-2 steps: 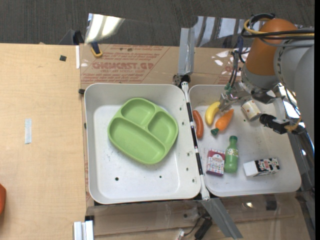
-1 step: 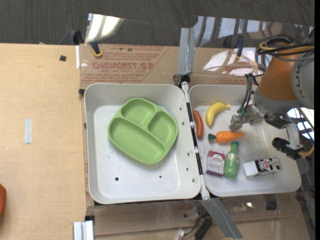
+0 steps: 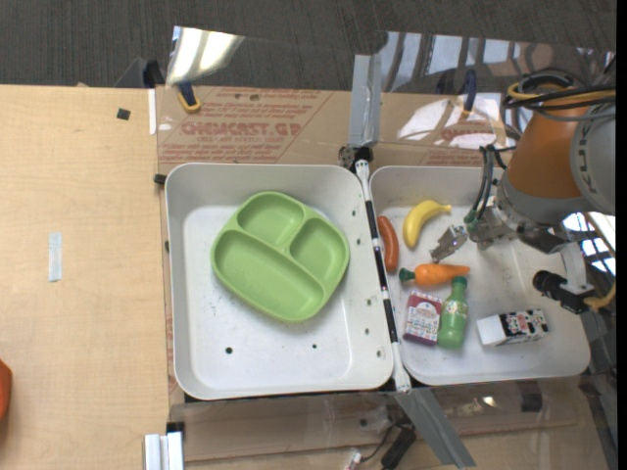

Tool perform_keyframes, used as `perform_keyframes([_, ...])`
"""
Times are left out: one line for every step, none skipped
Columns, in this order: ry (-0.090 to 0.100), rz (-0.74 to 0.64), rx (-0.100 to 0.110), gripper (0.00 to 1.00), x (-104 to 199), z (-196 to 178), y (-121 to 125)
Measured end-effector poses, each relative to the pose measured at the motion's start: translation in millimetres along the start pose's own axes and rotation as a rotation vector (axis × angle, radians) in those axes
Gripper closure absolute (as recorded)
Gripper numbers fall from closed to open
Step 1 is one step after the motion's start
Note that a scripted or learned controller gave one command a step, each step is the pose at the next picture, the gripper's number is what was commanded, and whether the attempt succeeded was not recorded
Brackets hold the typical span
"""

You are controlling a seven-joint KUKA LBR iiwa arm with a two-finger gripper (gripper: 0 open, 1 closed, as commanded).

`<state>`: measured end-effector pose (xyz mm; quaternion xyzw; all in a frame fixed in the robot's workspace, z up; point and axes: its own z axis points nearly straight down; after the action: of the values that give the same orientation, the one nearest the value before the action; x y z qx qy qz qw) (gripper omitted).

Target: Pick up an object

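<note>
From my overhead camera I see the gripper [image 3: 451, 244] hanging low in the right bin [image 3: 573, 360], its fingers parted a little with nothing between them, just above the carrot [image 3: 438, 275] and right of the banana [image 3: 423, 218]. In that same bin I count a red sausage [image 3: 389, 242] by the left wall, a small carton [image 3: 423, 319], a green bottle [image 3: 454, 313] and a black-and-white carton [image 3: 511, 326]. The left bin [image 3: 186, 292] holds a green divided plate [image 3: 281, 255].
</note>
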<state>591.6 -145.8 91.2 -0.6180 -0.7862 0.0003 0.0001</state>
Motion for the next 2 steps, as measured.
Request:
perform_keyframes([0.001, -0.004, 0.002, 0.00, 50, 1, -57])
perform_keyframes([0.001, -0.036, 0.002, 0.00, 49, -9, -106])
